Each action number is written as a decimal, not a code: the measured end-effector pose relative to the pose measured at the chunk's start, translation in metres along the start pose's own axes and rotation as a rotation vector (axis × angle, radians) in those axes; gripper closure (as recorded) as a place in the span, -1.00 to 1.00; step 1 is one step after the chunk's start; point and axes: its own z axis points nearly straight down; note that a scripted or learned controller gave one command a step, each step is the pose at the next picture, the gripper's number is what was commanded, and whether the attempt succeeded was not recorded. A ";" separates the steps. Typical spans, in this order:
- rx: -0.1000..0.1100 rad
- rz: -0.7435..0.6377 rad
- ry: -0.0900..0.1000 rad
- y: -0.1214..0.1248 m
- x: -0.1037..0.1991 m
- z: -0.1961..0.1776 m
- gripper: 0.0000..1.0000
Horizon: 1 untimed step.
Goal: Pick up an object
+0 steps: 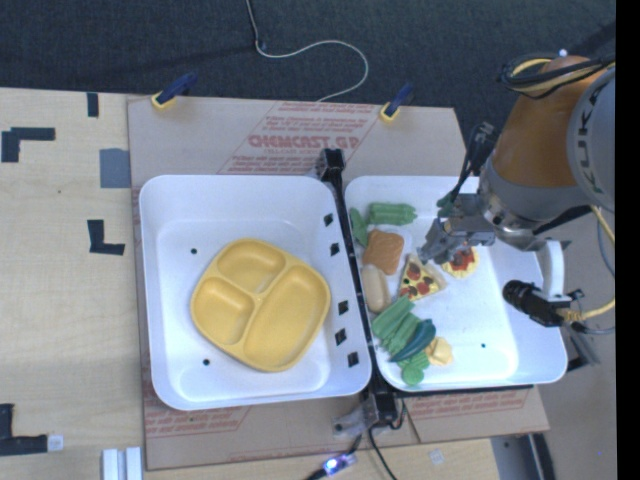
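The end effector (447,246) hovers near the pizza slice (420,281), aperture unclear.

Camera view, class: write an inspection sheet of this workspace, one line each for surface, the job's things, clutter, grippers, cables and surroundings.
Surface: brown cardboard sheet on a pale wooden bench, bearing two shallow white bins.
Job's things: right white bin holds toy food: pizza slice, bread roll, green vegetables.
Clutter: yellow divided plastic plate in the left white bin.
Grippers: gripper low over the right bin beside the pizza slice; grip not discernible.
Cables: thin white cable looping above the cardboard.
Surroundings: dark carpet; blue-and-yellow clamps.
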 end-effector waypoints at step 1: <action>0.002 0.000 0.000 0.004 0.006 0.018 1.00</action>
